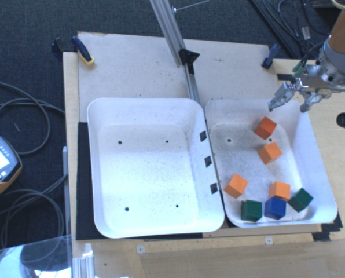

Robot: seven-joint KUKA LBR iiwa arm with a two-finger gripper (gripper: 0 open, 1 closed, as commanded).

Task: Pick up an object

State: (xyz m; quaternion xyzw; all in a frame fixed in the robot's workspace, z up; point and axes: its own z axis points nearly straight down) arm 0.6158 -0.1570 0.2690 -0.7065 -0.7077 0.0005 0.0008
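Camera view: gripper [290, 103] open (nothing held) above right bin [317, 155].

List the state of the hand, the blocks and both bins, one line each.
hand: open, above the right bin's far edge, holding nothing
orange blocks: four, loose in the right bin
green blocks: two, at the near wall
blue block: between the green ones
right bin: holds all seven blocks
left bin: no blocks inside
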